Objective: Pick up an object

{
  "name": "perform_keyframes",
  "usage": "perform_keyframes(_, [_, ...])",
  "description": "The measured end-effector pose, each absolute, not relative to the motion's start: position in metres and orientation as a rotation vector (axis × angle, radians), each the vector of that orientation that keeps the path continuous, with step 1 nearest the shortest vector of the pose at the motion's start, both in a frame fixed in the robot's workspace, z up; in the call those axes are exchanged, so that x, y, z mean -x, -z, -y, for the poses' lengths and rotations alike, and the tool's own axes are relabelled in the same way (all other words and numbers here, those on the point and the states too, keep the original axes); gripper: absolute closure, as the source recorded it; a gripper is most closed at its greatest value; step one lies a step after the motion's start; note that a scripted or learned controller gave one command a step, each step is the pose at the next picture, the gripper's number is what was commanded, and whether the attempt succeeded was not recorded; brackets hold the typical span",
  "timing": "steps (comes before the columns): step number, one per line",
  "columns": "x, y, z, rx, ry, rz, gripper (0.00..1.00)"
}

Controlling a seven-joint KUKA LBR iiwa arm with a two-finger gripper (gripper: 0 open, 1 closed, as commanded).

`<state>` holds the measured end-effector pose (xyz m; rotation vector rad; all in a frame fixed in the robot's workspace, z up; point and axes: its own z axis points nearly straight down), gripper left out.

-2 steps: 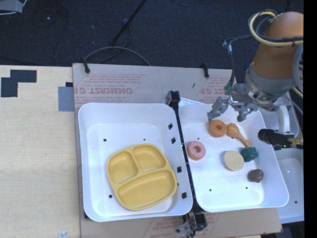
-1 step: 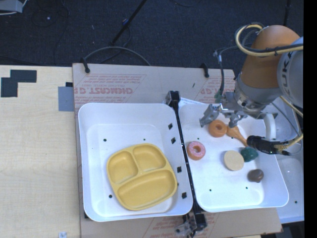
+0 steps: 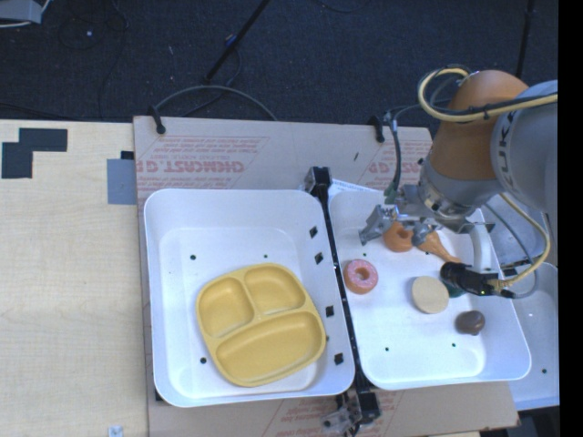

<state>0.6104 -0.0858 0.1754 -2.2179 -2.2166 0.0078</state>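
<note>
While left bin (image 3: 173,235) holds yellow tray (image 3: 262,323), right bin (image 3: 496,358) holds donut (image 3: 362,277).

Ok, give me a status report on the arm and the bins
Gripper low in right bin, over an orange piece; grasp not confirmed. Pink donut, beige disc, brown lump lie loose nearby. Yellow tray in left bin.

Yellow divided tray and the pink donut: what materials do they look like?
Yellow tray: likely moulded plastic, with a smooth, slightly glossy surface, rounded rims and uniform colour. Pink donut: probably a plastic or rubbery toy, with matte, even pink colour; too small to tell hard from soft.
</note>
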Motion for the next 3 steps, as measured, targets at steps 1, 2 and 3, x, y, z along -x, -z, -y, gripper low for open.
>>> perform_keyframes(1, [-0.600, -0.125, 0.082, 2.217, -0.008, 2.216, 0.00])
perform_keyframes(2, [-0.601, -0.138, 0.084, 2.224, -0.006, 2.212, 1.00])
perform_keyframes(3, [-0.604, -0.201, 0.081, 2.222, 0.004, 2.224, 1.00])
